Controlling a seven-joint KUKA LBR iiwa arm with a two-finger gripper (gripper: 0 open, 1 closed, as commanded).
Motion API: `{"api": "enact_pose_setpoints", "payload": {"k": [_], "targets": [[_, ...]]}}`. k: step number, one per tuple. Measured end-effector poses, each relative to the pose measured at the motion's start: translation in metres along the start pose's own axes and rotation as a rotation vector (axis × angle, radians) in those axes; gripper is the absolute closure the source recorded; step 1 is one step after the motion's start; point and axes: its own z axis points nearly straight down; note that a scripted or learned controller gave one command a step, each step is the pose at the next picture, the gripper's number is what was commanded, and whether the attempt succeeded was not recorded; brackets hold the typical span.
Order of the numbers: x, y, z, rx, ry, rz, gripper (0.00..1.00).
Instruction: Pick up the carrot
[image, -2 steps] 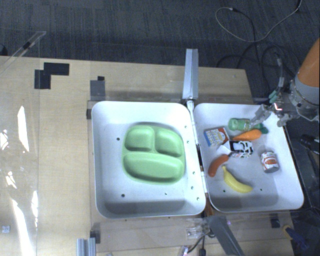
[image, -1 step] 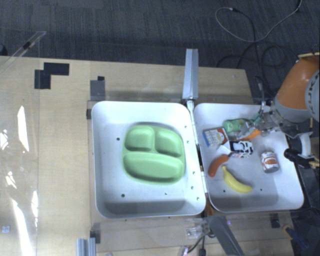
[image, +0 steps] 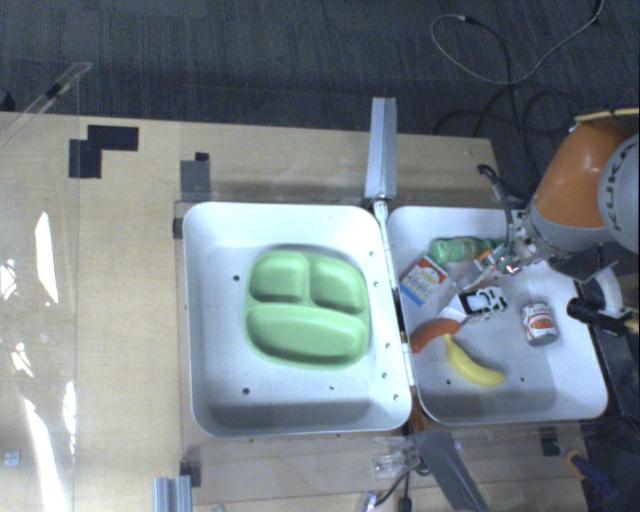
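Fingers (image: 503, 262) above right bin (image: 570, 395), carrot (image: 432, 333) lying slantwise, upper-right to lower-left

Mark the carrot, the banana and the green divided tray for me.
carrot (image: 436, 333), camera view, middle of its orange body.
banana (image: 472, 366), camera view, middle of the yellow curve.
green divided tray (image: 306, 333), camera view, floor of its large front compartment.

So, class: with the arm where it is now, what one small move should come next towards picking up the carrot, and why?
Probably shift the gripper towards the near-left of the right bin, until it is over the carrot. It now sits by the green bottle, well away from the carrot, which lies beside the banana.
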Motion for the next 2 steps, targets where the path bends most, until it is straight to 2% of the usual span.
{"api": "enact_pose_setpoints", "payload": {"k": [1, 2], "targets": [[0.003, 0.000, -0.009, 0.005, 0.008, -0.002, 1.00], [0.002, 0.017, -0.096, 0.016, 0.006, 0.450, 1.00]]}}
